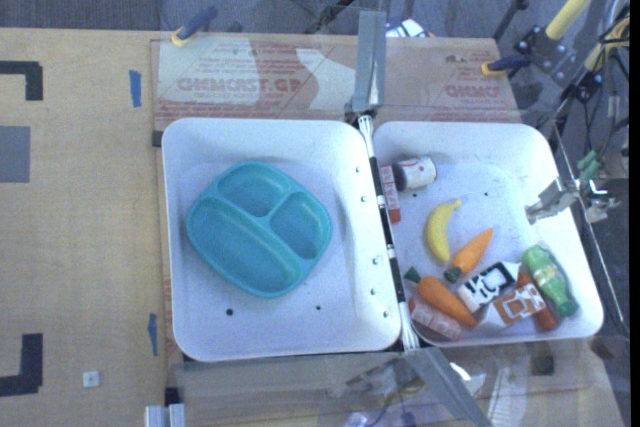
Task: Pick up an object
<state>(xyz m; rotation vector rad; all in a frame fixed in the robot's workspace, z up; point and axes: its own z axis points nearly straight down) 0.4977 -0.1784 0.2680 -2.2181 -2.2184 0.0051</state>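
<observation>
The right bin (pixel 520 147) holds the loose objects. A yellow banana (pixel 440 228) lies near its middle, with an orange carrot (pixel 472 250) just right of it. A second carrot (pixel 445 300) lies by the front left corner, next to a pinkish packet (pixel 432 321). A small brown-and-white bottle (pixel 414 173) lies on its side at the back left. Along the front right sit a black-and-white box (pixel 487 283), an orange carton (pixel 520 303) and a green bottle (pixel 549 280).
The left bin (pixel 200 315) holds a blue divided plate (pixel 258 227). A grey metal divider (pixel 368 65) rises behind the seam between the bins. A small grey metal piece (pixel 553 201) sits at the right bin's right rim, beside cables and stands.
</observation>
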